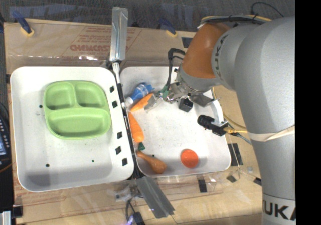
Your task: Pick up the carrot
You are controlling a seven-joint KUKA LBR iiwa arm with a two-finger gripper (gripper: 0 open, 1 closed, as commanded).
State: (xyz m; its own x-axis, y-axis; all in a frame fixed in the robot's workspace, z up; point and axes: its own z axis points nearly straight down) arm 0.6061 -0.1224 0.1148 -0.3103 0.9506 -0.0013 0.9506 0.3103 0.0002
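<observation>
The long orange carrot (pixel 135 126) was seen lying along the right white bin's (pixel 220 161) left wall, while the two-finger gripper (pixel 159 96) hovered above it, its state being indiscernible.

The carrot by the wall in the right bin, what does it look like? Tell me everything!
The carrot is bright orange, long and smooth, likely a plastic toy. It lies flat in the right bin, along the left wall, pointing up and down the picture. A dark green bit shows at its lower end. Nothing grips it.
</observation>
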